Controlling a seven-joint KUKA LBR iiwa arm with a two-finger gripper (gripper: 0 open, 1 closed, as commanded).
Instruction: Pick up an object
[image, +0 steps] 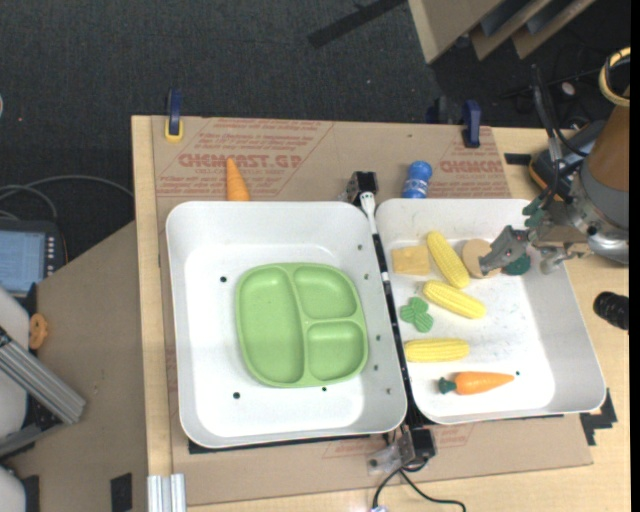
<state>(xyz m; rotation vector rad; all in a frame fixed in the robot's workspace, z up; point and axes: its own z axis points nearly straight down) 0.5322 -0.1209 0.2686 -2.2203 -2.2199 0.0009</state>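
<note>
My gripper (522, 257) reaches in from the right over the back right part of the right bin (560, 350). It stands open. A small dark green object (517, 266) lies between its fingers, and a tan round piece (475, 248) sits just to their left. The bin also holds three yellow corn cobs (447, 259) (454, 300) (436, 350). With them are a pale yellow square piece (409, 261), a green leafy piece (417, 315) and an orange carrot (484, 381). Nothing is lifted.
The left bin (200, 300) holds a green divided plate (300, 323). Behind the bins, on the cardboard, lie an orange carrot-like piece (236, 181), a blue bottle (417, 180) and a black clip (361, 186). The arm's body (600, 190) stands at the right edge.
</note>
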